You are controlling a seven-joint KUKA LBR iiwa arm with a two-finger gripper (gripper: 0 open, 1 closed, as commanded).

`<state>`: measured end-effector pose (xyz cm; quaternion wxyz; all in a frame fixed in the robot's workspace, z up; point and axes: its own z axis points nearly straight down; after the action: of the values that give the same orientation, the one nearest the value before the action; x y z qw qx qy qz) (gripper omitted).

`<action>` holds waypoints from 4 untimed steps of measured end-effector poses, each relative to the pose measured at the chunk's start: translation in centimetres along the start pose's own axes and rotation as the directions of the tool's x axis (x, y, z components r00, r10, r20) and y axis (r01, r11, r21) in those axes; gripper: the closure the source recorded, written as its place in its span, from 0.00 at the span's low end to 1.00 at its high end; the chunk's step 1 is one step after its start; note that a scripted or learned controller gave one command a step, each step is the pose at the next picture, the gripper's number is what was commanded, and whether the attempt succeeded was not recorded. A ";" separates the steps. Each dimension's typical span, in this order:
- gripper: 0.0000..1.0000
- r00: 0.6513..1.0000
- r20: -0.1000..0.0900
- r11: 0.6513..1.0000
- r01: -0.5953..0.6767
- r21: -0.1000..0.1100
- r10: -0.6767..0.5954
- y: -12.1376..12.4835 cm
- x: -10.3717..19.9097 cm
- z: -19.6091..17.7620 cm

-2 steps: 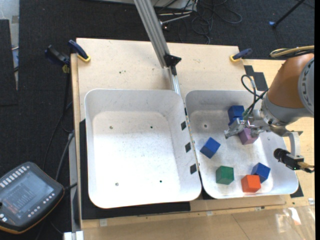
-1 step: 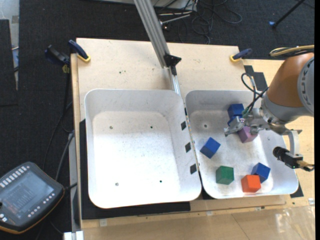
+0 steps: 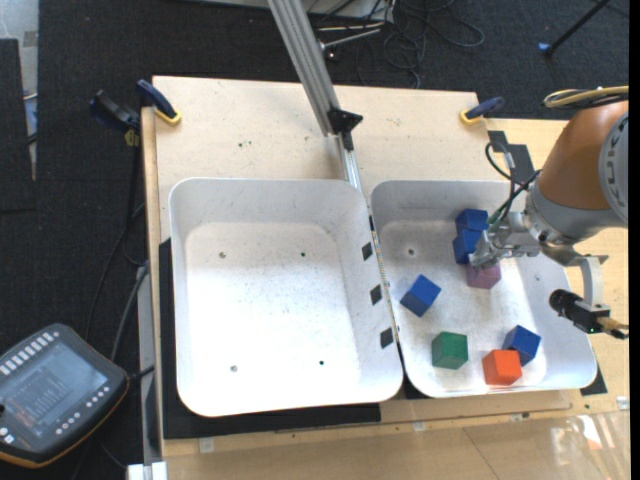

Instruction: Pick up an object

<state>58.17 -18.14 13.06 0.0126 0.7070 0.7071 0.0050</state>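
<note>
Camera view, claw: the claw point(image 3: 487, 255) is hovering low in the right bin point(image 3: 400, 213); its opening cannot be told.
Camera view, target: the purple block point(image 3: 484, 274) is sitting directly beneath, blue block point(image 3: 470, 234) touching its upper-left.

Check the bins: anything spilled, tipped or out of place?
Nothing stands out. All blocks sit inside the right bin: blue block mid-bin, green block, orange block and another blue block near the front, and a purple block by the hand. Nothing lies on the bench outside.
</note>
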 end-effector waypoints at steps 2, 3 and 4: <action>1.00 1.000 -0.008 1.000 0.003 0.019 -0.003 0.8 -0.7 -8.8; 1.00 1.000 -0.008 1.000 0.003 0.018 -0.003 1.5 -1.2 -13.3; 1.00 1.000 -0.012 1.000 0.007 0.024 -0.007 1.7 3.4 -13.6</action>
<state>59.51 -14.58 26.63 0.0000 0.7047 0.7095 0.0006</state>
